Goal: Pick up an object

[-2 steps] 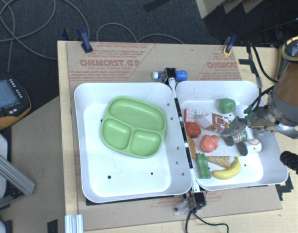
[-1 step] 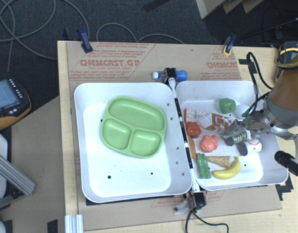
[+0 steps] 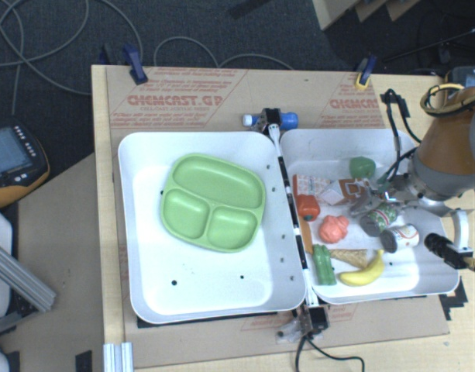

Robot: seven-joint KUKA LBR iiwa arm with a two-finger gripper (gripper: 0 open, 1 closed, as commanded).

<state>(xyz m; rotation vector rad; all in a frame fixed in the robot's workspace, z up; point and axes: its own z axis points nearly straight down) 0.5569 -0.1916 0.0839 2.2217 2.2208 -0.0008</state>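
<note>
Robot arm [image 3: 446, 149] reaching in from the desk's right edge, its gripper [image 3: 376, 208] lowered among the clutter in the right bin [image 3: 330, 142], with the pick evidently not yet completed. No object can be seen lifted clear: every item in view lies on the bin floor. Whether the gripper is apart, together or clamped on anything cannot be told, since the tool blends into the grey and patterned pieces directly beneath it.

Candidates for the pick sit close by. A green block [image 3: 362, 167] lies toward the bin's far edge, just beside the gripper; a red piece [image 3: 308, 206] and a pink lump [image 3: 334, 227] lie nearer the divider between the bins; a banana [image 3: 362, 272] and a green stick [image 3: 322, 264] rest along the near edge (the banana looks the easiest to reach freely). A small white ball [image 3: 407, 235] sits just toward the right edge from the gripper.

The left bin [image 3: 144, 231] carries a green divided plate [image 3: 213, 202], well apart from the arm.

What remains, by this reading, is the whole grasp and the lift.
</note>
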